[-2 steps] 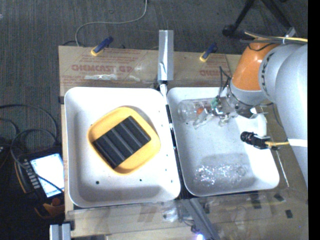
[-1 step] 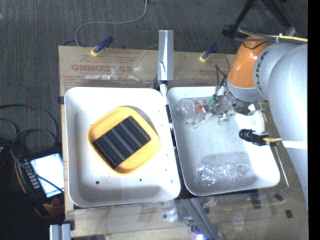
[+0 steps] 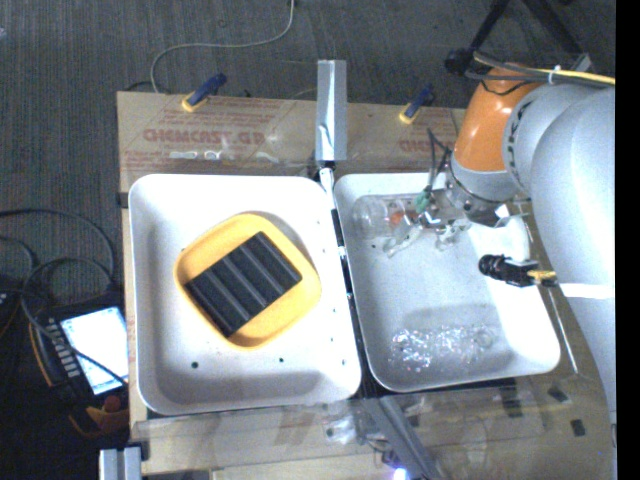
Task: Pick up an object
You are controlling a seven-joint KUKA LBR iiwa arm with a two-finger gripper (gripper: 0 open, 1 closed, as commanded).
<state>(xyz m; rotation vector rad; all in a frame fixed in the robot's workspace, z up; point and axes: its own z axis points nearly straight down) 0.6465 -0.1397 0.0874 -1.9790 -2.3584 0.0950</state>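
A yellow rounded block with a black ribbed top (image 3: 248,279) lies in the middle of the left bin (image 3: 160,368). My gripper (image 3: 432,220) is low over the far part of the right bin (image 3: 530,353), under the orange wrist band. A clear plastic item (image 3: 383,215) lies just left of the gripper, close to it; whether they touch is unclear. A crinkled, shiny clear wad (image 3: 440,342) rests near the front of the right bin, well apart from the gripper.
The arm's large grey body (image 3: 580,188) covers the right bin's right side. A metal post (image 3: 330,108) stands behind the seam between the bins. A brown board with two blue-and-yellow clamps (image 3: 203,91) runs along the back.
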